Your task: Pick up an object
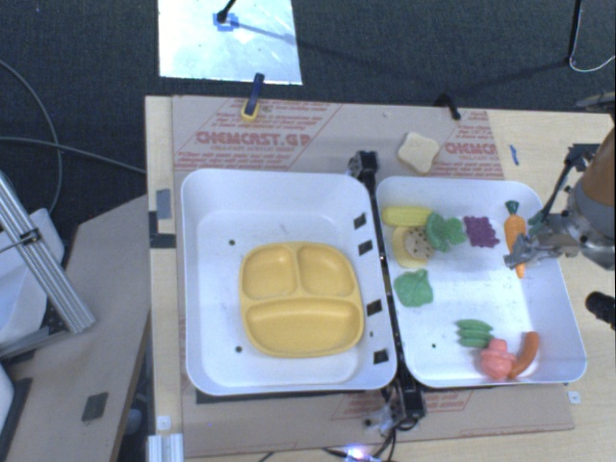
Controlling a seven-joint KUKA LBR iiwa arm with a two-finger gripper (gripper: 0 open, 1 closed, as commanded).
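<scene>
One carrot (516, 227) upright in view; leaf end up; gripper (527, 248) beside

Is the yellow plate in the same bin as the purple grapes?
No, the yellow plate sits in the left bin, while the purple grapes lie in the right bin.

Both white bins (289, 186) looked like smooth, glossy plastic; the yellow divided plate (300, 298) was matt plastic; the desk (318, 128) was printed brown cardboard.
</scene>
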